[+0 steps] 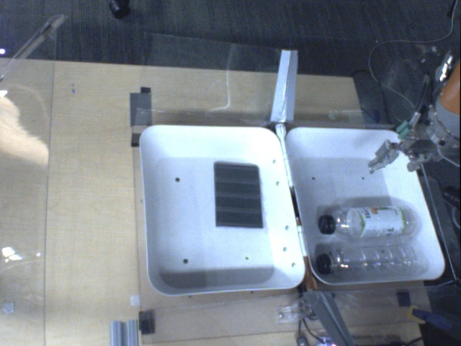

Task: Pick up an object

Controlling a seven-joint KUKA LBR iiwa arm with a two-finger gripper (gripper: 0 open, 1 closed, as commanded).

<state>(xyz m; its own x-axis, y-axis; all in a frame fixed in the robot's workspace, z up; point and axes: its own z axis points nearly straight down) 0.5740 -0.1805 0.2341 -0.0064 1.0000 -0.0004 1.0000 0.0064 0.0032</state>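
Two clear plastic bottles with black caps lie on their sides in the right bin (338, 157). The upper bottle (367, 222) carries a white and green label. Just in front of it lies the lower bottle (367, 262), bare and see-through, close to the bin's front wall. In the left bin (173, 157) a dark ribbed rectangular pad (238, 194) lies flat near the middle. My gripper (398, 153) hangs above the right bin's back right part, well clear of the bottles, with nothing between its fingers, which stand spread open.
A metal post (283, 89) stands upright behind the seam between the two bins. Cables (392, 71) loop at the back right. Clear plastic sheeting (43, 121) covers the wooden bench on the left.
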